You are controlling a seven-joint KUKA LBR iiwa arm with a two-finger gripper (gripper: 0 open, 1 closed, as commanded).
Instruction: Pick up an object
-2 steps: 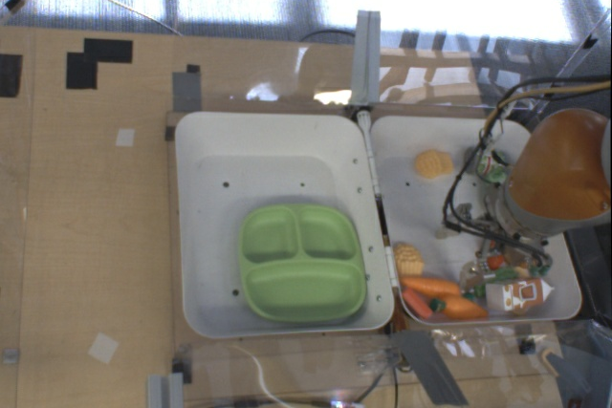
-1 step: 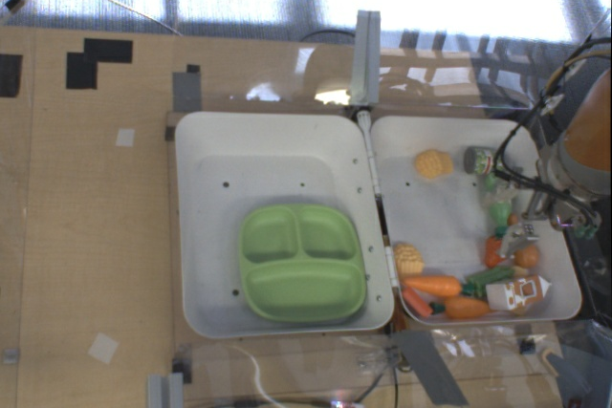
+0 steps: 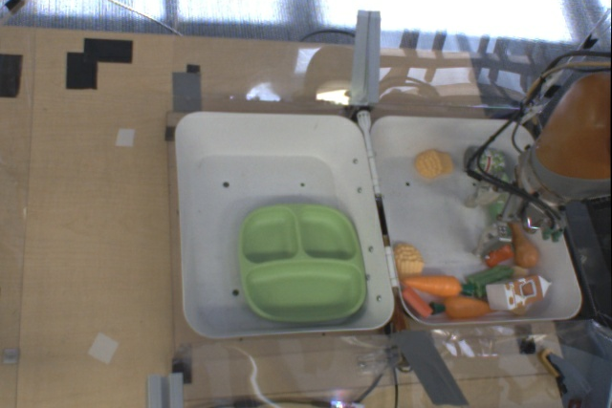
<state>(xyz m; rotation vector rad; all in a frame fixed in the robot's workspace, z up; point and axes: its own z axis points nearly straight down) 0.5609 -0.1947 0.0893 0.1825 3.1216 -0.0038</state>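
The right bin (image 3: pixel 449 215) holds several toy foods. A round yellow cracker (image 3: pixel 433 164) lies at its back, and a corn cob (image 3: pixel 408 257) sits by the left wall. Along the front lie a carrot (image 3: pixel 432 285), a green vegetable (image 3: pixel 488 279) and a small milk carton (image 3: pixel 518 293). A brown pear-shaped piece (image 3: pixel 525 246) and a red piece (image 3: pixel 498 255) rest near the right wall. The arm's orange band (image 3: pixel 574 134) hangs over the bin's right side. My gripper (image 3: pixel 499 210) is low over the bin's right half, just behind the red and brown pieces.
The left bin (image 3: pixel 220 167) carries a green divided plate (image 3: pixel 301 261) toward its front. A grey post (image 3: pixel 365 57) rises behind the ridge between the two bins. Cables loop around the arm at the right.
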